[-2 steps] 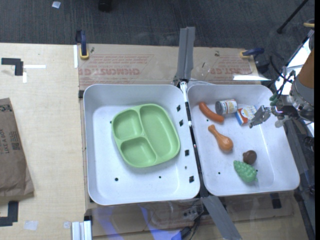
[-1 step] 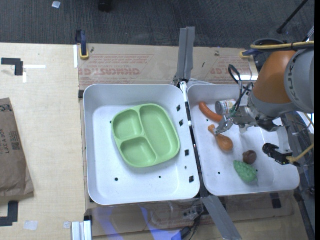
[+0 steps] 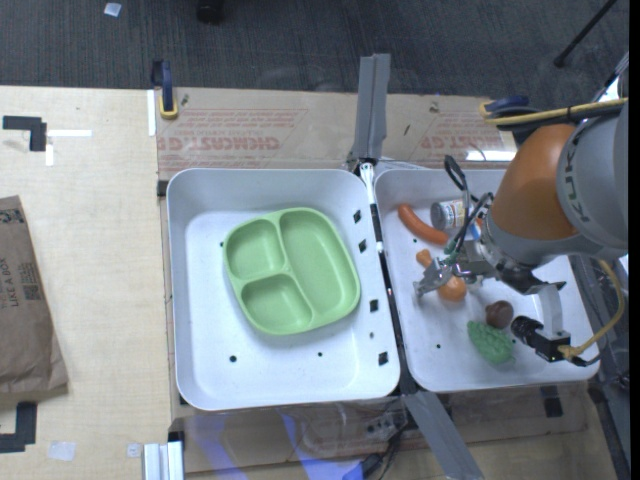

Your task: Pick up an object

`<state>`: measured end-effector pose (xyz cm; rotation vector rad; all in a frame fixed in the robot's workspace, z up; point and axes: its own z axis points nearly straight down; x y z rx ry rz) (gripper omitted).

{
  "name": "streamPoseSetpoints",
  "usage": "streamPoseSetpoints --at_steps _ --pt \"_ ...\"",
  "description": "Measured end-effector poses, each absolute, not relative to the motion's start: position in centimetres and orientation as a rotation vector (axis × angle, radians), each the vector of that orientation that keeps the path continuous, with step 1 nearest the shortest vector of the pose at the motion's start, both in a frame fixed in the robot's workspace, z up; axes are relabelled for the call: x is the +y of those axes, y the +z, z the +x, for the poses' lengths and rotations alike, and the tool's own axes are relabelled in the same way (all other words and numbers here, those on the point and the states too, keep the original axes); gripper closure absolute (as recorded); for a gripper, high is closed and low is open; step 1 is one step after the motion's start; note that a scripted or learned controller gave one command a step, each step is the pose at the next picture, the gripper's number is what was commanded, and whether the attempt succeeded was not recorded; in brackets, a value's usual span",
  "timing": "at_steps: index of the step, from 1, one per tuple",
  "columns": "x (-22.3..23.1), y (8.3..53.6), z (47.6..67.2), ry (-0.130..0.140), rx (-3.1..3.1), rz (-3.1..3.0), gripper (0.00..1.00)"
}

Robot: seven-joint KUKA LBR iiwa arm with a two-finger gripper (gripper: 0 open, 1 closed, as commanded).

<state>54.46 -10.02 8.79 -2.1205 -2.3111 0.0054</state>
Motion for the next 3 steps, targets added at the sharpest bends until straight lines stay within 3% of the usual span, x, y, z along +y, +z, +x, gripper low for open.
streamPoseSetpoints --at_steps 1,2,3 --pt "-13.6 12.6 55.3 0.008 -1.957 -2.452 0.00" --pt "-18.3 8.8 50.9 0.004 -2.154 -2.280 0.00" --pt "-18.5 9.4 51.0 0.009 -2.149 -2.281 1.00"
